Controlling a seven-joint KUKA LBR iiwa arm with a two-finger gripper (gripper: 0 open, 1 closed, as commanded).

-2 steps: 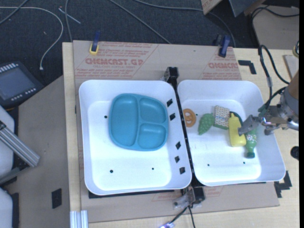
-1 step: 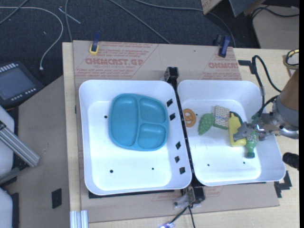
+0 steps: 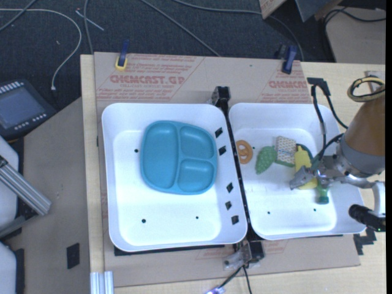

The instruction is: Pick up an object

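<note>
Banana (image 3: pixel 302 160) in my right bin (image 3: pixel 269 222) runs twelve to six, beside a green leaf (image 3: pixel 265 159). Left bin (image 3: pixel 165 222) holds a blue plate (image 3: pixel 179 157). My hand (image 3: pixel 306 179) sits at the banana's six o'clock end; I cannot tell its grip.

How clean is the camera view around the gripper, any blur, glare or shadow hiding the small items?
Camera view: lighting is even, with no strong glare on the right bin; the gripper looks soft and slightly blurred, merging with the yellow item beside it; the blue divided plate in the left bin is sharp.

grey arm lowered, tool (image 3: pixel 304 179) tilted left
</note>
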